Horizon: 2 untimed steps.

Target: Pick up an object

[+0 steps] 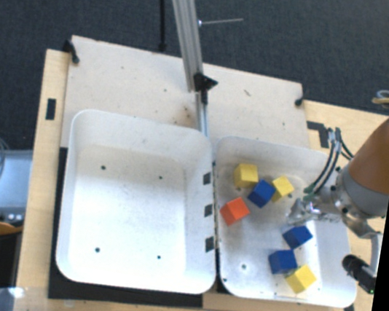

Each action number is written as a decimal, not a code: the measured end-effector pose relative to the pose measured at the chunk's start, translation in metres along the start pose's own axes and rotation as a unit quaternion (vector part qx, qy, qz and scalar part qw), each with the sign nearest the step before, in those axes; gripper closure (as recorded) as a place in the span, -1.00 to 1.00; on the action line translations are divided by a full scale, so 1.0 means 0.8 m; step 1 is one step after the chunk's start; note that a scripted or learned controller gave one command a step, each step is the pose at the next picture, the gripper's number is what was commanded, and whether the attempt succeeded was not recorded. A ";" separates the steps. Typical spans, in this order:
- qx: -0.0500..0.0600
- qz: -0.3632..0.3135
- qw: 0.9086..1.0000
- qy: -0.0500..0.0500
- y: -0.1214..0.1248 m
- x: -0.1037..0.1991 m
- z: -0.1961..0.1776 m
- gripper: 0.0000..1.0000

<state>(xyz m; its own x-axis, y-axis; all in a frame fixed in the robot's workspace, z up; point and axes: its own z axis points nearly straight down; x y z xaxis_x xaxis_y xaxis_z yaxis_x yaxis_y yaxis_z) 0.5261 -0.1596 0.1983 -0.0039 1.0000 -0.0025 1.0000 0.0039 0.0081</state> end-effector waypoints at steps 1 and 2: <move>0.000 0.000 1.000 0.000 0.004 -0.007 -0.080 1.00; 0.003 -0.001 1.000 0.000 0.005 -0.008 -0.085 1.00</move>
<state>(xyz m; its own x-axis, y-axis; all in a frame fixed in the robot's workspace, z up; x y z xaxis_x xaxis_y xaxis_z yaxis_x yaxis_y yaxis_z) 0.5299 -0.1659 0.2665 -0.0068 1.0000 -0.0016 1.0000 0.0068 0.0028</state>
